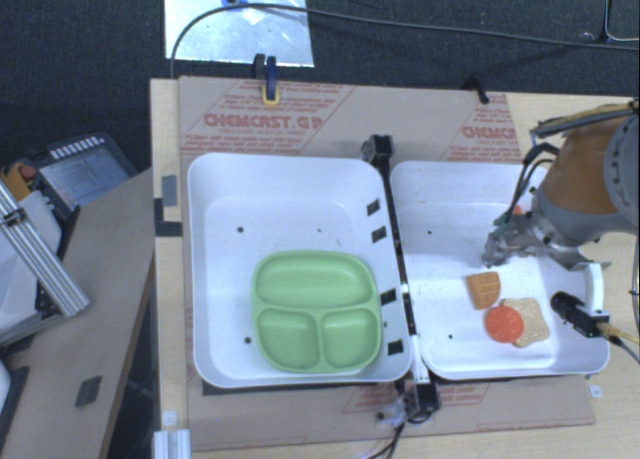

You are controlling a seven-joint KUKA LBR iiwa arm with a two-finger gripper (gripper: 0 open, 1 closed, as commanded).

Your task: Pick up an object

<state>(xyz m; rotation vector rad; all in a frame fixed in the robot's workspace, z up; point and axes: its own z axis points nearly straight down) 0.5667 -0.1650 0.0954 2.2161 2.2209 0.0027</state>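
**Gripper low in the right bin, toy food just nearer the camera**

The gripper sat low in the right bin, close to its floor, but at this size whether it was spread or closed could not be told, and nothing showed as gripped. Just on the near side of it, and slightly left, lay a small tan block, apart from the gripper but close. Nearer still and a little right lay an orange-red round piece, touching a pale toast-like slice. So the likely picks lay toward the near edge of the bin from the gripper; the tan block was the closest, its long side running roughly far-to-near.

Behind the gripper the grey arm with its orange band came in from the right. In the left bin lay a green divided plate. The brown sheet under both bins read "CHEMCAST GP", printed again at the right.
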